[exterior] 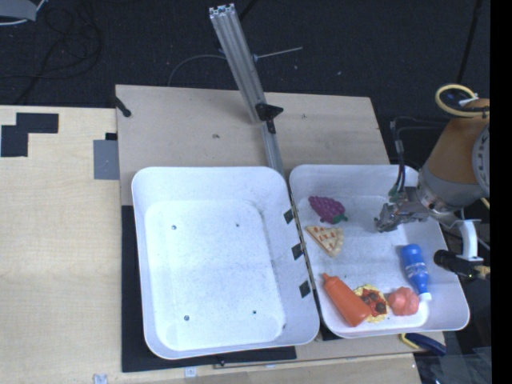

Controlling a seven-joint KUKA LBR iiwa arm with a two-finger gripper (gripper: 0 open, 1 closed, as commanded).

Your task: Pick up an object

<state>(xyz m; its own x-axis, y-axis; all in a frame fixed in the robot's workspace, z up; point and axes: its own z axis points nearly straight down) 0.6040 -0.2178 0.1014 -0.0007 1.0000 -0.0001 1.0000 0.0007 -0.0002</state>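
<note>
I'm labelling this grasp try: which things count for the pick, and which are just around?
For the pick:
gripper
purple toy grape bunch
tan waffle wedge
blue plastic bottle
orange carrot-shaped toy
red round toy
right white bin

Just around:
left white bin
slanted metal rail

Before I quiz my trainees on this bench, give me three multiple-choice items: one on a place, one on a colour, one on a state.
1. The toys lie in which bin?
A. left bin
B. right bin
C. both

2. The bottle's colour?
A. blue
B. green
C. yellow

3. The gripper is
A. above the left bin
B. over the right bin, beside the toys
C. outside both bins

Key: B, the grape bunch, pizza slice and the rest lie in the right bin; A, the bottle is blue; B, the gripper hangs over bare floor there.
</note>
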